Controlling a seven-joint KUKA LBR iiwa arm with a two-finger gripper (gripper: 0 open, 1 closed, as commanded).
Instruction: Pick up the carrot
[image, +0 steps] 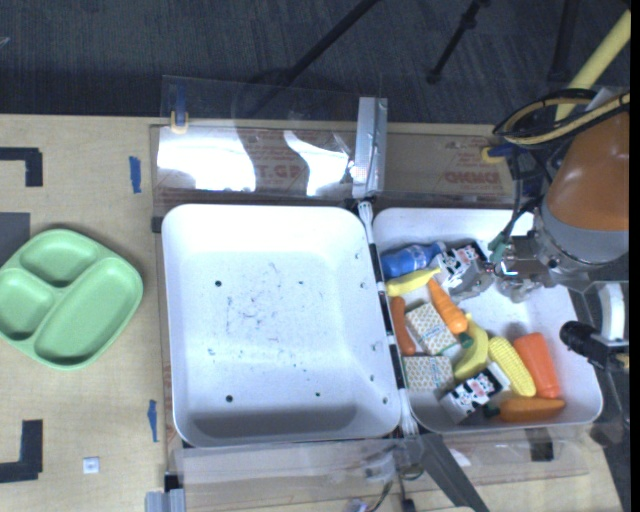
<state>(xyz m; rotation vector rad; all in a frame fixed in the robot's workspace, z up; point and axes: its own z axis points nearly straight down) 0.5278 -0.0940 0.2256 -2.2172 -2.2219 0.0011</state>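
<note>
Smooth white plastic bins sit on a matt wooden bench beside a glossy green plastic plate.

A: What does the robot look like?
B: A rounded grey arm with a broad orange band. Black and yellow cables loop above it. Its metal gripper is silvery grey.

Camera, single, fixed: mounted above the bench, looking down at a slant. Frame takes in both white bins, left bin and right bin, side by side, plus dark floor beyond the far edge. The arm enters from the frame's right.
</note>
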